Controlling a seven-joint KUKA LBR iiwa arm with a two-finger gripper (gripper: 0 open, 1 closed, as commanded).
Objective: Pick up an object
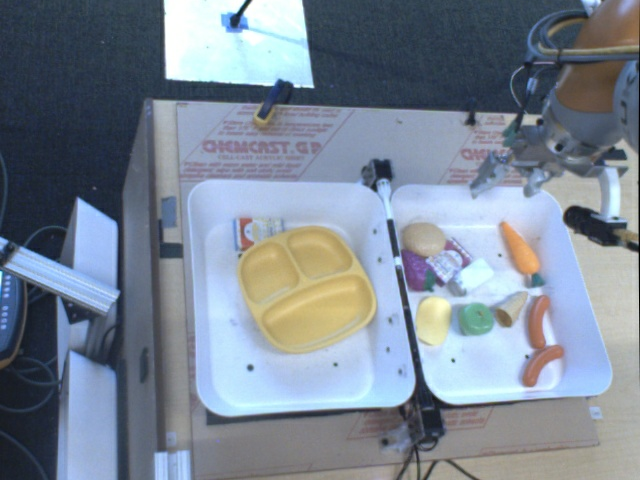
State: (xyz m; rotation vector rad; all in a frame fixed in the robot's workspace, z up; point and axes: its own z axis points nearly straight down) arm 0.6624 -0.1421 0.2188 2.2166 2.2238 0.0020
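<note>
Nearest the camera, at the front of the right shallow white bin (pixel 590 368), lie two orange-red plastic sausages (pixel 541 340), one upright and one curled below it, touching at their ends. Just left of them sit a beige toy cone (pixel 512 308), a green round plastic disc (pixel 476 318) and a pale yellow plastic wedge (pixel 434 320). Farther back in that bin are an orange toy carrot (pixel 520 249) near the right wall, a small white block (pixel 476 274), a red-and-white packet (pixel 447 260), a purple piece (pixel 415 268) and a tan rounded toy potato (pixel 424 237) (these last few crowd together, touching). In the left white bin (pixel 215 368) a yellow three-compartment plastic plate (pixel 306 288) rests tilted, partly covering a small red-and-yellow carton (pixel 257 230) at its back corner. Both bins stand on the desk (pixel 300 138). Above the right bin's back edge hangs the gripper (pixel 512 176), its fingers spread apart with nothing between them, well clear of the toys below.
</note>
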